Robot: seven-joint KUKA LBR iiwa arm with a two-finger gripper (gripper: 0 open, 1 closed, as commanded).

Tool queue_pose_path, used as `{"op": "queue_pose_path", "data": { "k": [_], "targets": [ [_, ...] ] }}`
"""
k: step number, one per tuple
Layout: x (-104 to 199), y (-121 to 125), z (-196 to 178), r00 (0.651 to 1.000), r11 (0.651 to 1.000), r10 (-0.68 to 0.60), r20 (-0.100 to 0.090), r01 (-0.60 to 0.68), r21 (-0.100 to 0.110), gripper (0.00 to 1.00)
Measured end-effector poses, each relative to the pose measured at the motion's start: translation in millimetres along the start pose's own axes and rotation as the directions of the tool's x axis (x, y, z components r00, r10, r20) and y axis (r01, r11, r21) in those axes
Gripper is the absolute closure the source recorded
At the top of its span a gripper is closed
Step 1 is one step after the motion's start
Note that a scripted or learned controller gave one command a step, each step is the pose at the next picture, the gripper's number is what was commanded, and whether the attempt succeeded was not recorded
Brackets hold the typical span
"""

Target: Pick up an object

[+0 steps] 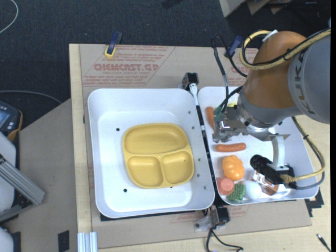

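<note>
Hot-dog toy [231,147] lies just below claw [224,129]; likely light, smooth plastic, prone to rolling. Grip across its middle. Claw state: cannot tell.

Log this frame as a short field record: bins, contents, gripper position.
left bin: yellow divided tray
right bin: toy foods, namely sausage, orange pepper, carrot, red round piece, green piece
gripper: low over the right bin's left side, just above the sausage
grasp: nothing visibly between the fingers
</note>
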State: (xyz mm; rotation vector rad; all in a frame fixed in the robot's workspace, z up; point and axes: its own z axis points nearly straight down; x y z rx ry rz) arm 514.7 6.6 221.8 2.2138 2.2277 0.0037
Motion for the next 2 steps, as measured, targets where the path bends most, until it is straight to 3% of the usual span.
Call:
{"op": "queue_pose_path", "data": {
  "k": [1,2],
  "targets": [
    [52.0,2.4,-9.0,1.0,1.0,0.0,0.0,0.0,0.0,1.0],
    [75.7,-2.9,-6.6,1.0,1.0,0.003,0.0,-0.003,0.004,1.0]
  ]
}}
